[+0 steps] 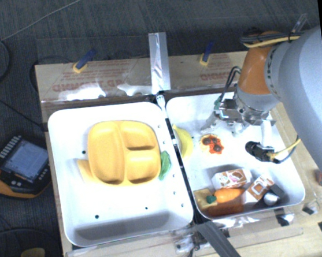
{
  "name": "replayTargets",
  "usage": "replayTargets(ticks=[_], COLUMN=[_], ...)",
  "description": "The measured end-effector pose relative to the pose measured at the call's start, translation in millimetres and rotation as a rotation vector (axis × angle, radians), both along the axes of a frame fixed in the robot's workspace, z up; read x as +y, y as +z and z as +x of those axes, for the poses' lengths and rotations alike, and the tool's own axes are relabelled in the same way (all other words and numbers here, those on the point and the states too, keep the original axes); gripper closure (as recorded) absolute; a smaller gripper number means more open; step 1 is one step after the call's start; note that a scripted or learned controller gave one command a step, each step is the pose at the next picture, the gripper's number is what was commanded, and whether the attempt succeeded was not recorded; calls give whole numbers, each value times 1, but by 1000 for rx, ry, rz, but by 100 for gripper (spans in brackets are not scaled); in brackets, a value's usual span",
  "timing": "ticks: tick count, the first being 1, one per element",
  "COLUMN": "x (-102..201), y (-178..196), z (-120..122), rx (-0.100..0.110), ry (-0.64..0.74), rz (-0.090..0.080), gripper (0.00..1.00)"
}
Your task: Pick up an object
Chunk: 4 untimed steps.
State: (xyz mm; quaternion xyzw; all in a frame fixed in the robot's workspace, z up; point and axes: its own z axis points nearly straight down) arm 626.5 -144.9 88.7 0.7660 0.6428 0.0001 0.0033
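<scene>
Over the right bin [295,178], pincer [220,113] hangs, its opening unclear.

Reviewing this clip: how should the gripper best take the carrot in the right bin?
Probably across the carrot's thick orange middle, coming straight down from above. It lies flat, lengthwise, near the right bin's front wall, with a small carton close behind, so side approaches look crowded.

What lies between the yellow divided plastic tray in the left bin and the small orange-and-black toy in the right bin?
In the camera view, between the yellow divided tray and the orange-and-black toy lie the bins' adjoining rims and a yellow rounded object.
</scene>
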Motion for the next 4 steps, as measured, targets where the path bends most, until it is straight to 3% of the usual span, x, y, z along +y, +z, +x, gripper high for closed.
replayTargets(ticks=[2, 3, 4], x=[33, 35, 80], y=[2, 10, 117], z=[-74, -74, -1], rx=[-9, -7, 7], ry=[197, 198, 197], rz=[-2, 1, 1], gripper=[0, 100, 100])
